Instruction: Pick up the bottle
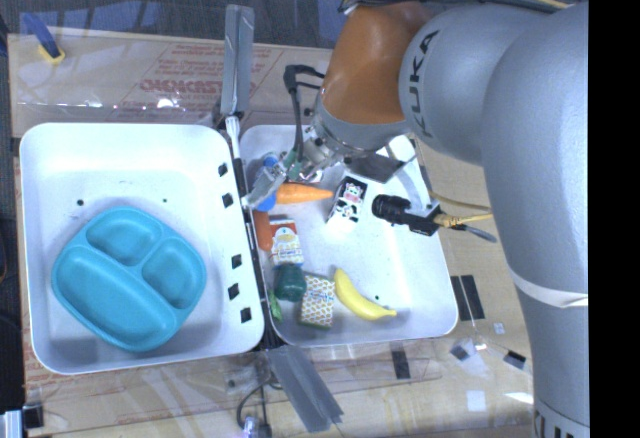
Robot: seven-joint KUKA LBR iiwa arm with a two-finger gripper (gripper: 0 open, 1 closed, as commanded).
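Observation:
The bottle (262, 184), clear plastic with a blue cap, lies tilted in the far left corner of the right bin (430, 311), against the wall between the two bins. My gripper (303, 160) hangs low over that corner, just right of the bottle's cap end, under the orange wrist band. The wrist hides the gripper's tips and what lies right under them. An orange carrot (305, 193) rests beside the bottle, directly below the gripper.
The right bin also holds a black-and-white card (347, 201), an orange-and-white carton (285, 242), a dark green lump (290, 282), a patterned packet (318, 302) and a banana (362, 297). A blue divided plate (128, 276) lies in the left bin (60, 161).

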